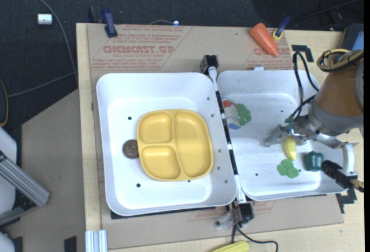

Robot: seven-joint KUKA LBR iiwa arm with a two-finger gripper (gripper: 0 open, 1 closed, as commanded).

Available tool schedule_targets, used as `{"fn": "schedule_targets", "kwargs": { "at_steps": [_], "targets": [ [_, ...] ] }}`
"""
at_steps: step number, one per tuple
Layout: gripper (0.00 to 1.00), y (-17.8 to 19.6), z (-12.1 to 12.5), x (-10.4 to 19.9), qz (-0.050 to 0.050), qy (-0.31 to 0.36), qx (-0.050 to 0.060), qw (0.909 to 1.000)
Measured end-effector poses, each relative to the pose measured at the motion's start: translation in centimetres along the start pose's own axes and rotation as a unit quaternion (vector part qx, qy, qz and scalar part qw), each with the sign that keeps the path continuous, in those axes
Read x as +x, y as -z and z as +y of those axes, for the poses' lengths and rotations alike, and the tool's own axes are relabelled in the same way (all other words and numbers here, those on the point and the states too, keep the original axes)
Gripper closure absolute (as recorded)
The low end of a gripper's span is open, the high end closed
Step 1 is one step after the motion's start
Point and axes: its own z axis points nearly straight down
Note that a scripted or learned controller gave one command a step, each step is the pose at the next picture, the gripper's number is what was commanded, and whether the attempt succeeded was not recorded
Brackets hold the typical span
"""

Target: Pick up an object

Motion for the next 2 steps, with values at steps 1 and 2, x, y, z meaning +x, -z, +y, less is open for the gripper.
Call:
{"fn": "schedule_targets", "kwargs": {
  "at_steps": [1,2],
  "targets": [
    [1.0,1.0,0.1,0.0,0.0,0.0,-0.001,1.0],
    [1.0,0.0,6.0,6.0,0.0,0.001,-0.002,1.0]
  ]
}}
